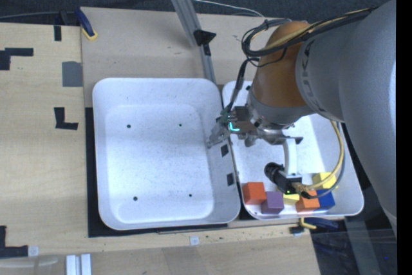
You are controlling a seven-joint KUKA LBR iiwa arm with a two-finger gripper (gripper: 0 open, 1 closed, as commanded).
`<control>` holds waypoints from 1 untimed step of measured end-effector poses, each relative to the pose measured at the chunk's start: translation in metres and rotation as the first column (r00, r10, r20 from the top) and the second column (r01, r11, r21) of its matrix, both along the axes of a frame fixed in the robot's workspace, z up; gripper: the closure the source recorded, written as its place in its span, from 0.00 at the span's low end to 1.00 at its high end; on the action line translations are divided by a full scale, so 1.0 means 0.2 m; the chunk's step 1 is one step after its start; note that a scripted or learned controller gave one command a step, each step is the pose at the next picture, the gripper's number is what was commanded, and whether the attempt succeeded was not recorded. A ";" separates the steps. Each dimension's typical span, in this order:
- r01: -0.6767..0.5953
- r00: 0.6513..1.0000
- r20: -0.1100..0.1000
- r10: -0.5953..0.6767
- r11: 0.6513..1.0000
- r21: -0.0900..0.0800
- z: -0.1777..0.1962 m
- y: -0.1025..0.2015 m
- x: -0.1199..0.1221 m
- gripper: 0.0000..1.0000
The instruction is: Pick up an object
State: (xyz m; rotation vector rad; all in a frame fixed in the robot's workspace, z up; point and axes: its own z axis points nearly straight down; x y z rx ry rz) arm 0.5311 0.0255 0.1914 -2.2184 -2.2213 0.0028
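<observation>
Camera view's arm (302, 80) hides much of the right bin (351, 203).

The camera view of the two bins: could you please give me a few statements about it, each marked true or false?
1. The small blocks lie in the right bin. True.
2. The orange block sits in the left bin. False: it lies in the right bin, near its front left corner.
3. A purple block lies right beside the orange block. True.
4. The arm reaches over the left bin's far left edge. False: it hangs over the right bin, by the divide between the bins.
5. A blue block lies near the right bin's front edge. True.
</observation>
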 end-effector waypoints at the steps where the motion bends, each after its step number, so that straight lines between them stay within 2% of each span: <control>1: 0.000 1.000 0.000 0.000 1.000 0.000 0.00 0.00 0.00 0.00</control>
